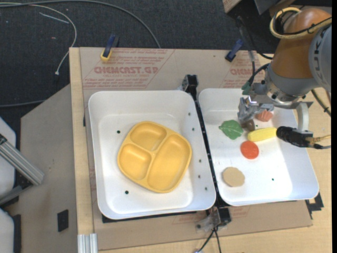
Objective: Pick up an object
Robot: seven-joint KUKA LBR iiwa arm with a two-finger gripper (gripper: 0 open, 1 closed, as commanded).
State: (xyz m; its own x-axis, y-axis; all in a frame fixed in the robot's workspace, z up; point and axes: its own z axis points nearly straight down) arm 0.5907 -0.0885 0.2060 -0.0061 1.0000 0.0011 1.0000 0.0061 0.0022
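The right bin (295, 188) holds a green leaf-shaped piece (230, 128), a yellow banana-like piece (261, 135), a red-orange round piece (250, 150) and a tan round piece (233, 176). A pinkish piece (265, 115) peeks out just behind the gripper. My gripper (247, 121) hangs low over the back of this bin, between the green piece and the yellow piece, with a small brown thing right at its tips. The arm (297, 46) comes down from the upper right.
A yellow three-compartment plate (154, 156) lies in the left bin (105, 115). A black divider (202, 136) runs between the bins. Blue clamps (109, 46) hold the cardboard base at the back. Cables trail across the dark floor beyond.
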